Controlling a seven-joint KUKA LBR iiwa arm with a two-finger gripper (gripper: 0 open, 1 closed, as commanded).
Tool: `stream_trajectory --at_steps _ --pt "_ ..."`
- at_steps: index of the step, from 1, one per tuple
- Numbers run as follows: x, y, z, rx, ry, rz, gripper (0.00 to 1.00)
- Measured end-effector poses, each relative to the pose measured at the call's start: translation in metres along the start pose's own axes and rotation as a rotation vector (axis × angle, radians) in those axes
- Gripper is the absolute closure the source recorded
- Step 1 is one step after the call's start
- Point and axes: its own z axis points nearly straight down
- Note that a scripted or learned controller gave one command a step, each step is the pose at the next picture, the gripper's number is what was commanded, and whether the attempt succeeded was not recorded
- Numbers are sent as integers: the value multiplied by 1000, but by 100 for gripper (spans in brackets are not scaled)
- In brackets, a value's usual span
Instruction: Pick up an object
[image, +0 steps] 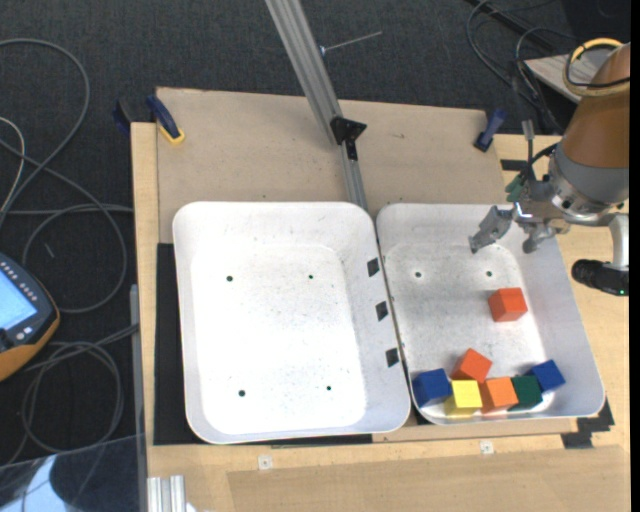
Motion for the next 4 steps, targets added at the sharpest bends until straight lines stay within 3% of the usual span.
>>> stream_trajectory --at_steps 1,2,4 --pt "6 1 63 1 1 -1 0" --pt "5 3 47 -9 -1 -2 100" --pt "1 7 -73 -16 -4 -3 100"
